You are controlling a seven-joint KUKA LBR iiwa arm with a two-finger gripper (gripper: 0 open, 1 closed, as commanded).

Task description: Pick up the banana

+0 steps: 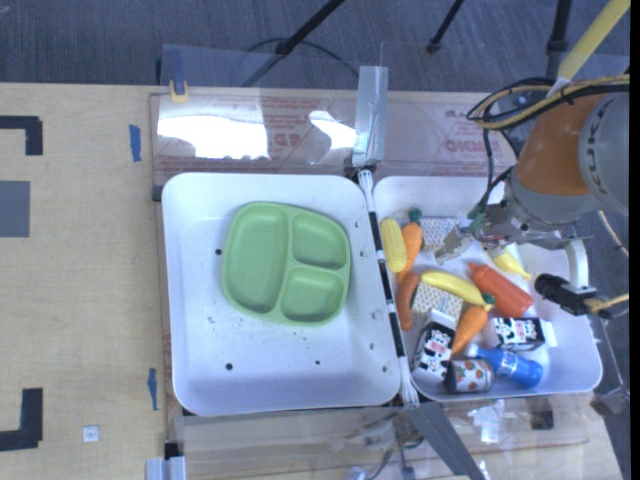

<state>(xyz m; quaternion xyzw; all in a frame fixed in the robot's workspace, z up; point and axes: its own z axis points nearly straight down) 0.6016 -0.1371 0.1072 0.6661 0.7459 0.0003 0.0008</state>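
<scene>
A robotics lab: taped wooden bench [70,298], tripod legs [330,8], loose cables [520,103].

The banana [452,286] lay hemmed by carrots [500,288] and a corn cob [393,245]; the left bin [200,348] offered open floor around its tray [286,262].

**Cam setup: single fixed overhead**

One cam, fixed above the tabletop [70,268], looking down at a slant. Mid distance: both white bins fit in frame, left bin [190,298] central, right bin [580,363] near frame's right side. Floor and stand legs along top.
</scene>
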